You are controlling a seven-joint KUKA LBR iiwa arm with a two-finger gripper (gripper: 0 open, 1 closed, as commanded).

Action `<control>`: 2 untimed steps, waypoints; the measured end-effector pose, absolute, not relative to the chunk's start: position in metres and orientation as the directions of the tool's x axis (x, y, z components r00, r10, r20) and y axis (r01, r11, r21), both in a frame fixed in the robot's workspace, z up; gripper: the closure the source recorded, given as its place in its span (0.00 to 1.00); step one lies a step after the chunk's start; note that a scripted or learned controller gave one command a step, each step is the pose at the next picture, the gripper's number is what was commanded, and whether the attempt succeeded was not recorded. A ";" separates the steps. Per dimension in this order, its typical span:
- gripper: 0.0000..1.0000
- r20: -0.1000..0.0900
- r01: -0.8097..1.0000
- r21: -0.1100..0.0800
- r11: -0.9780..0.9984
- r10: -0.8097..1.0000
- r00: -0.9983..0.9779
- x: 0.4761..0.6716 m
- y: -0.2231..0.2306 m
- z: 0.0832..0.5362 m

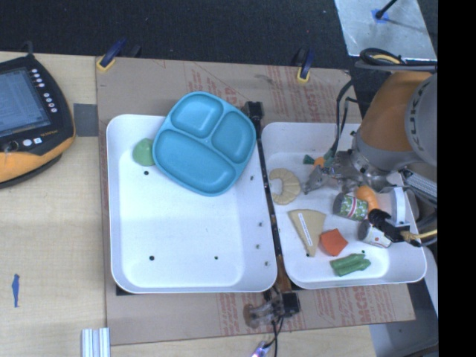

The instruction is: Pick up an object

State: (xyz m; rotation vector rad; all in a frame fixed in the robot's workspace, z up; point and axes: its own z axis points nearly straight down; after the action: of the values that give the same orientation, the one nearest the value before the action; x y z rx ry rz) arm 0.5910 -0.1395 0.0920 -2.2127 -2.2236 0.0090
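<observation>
From my station I see the gripper (325, 174) low over the far part of the right bin (416, 274), with the grey arm and its orange band (387, 110) coming in from the right. I cannot tell whether the gripper is released or clenched, and I see nothing clearly grasped in it.

The objects to pick from are nearly all in that right bin. A beige ring-shaped piece (285, 185) lies just left of the gripper, near the bin's left wall. A small green bit (309, 158) and a small orange bit (320, 161) sit at the gripper's far side. A small can with a green and white label (348, 207) lies tilted just near-side of the gripper, with an orange piece (367, 197) touching its right end. Nearer to me are a cream wedge (306, 225), a red block (333, 242) just beside it, and a green pod-shaped piece (349, 264) by the near rim.

In the left bin (126, 266) a blue divided plate (204, 143) leans tilted on the far right corner, partly covering a green round thing (143, 152).

A teach pendant (30, 125) rests on the bench at far left.
</observation>
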 end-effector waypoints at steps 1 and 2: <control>0.00 0.000 1.000 -0.006 0.006 1.000 -0.006 0.513 -0.150 0.091; 0.00 0.000 1.000 -0.004 0.007 1.000 -0.007 0.476 -0.150 0.091</control>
State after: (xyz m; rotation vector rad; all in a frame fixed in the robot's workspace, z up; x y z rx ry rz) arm 0.4757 -0.1499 0.0914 -2.2118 -2.2263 0.0041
